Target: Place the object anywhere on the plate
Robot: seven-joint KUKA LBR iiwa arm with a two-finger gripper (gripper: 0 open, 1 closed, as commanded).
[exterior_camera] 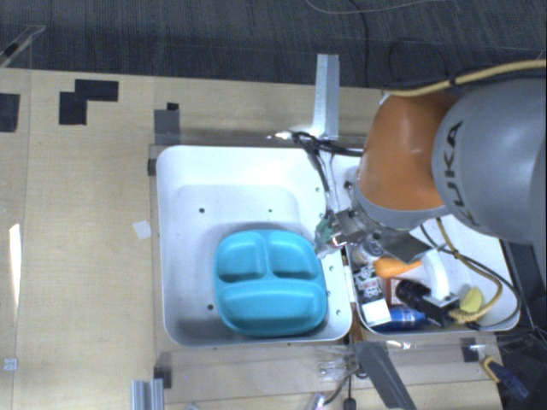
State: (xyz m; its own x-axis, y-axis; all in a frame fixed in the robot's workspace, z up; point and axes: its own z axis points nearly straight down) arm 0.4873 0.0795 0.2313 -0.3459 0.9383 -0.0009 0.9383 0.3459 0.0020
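Jaws [335,231]: at the rim between the two bins, under the orange wrist; I cannot tell their opening or any hold.
Plate [270,282]: blue, in the left bin's [184,229] near-right corner.
Objects: orange piece [398,267] and blue piece [395,319] crowd the right bin [504,319].
Risk: a weak pinch in that clutter could slip, or the load could clip the shared rim crossing over.

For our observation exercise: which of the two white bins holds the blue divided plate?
The left bin holds the blue plate. The right bin, under the arm, instead holds a jumble of small objects, including an orange one.
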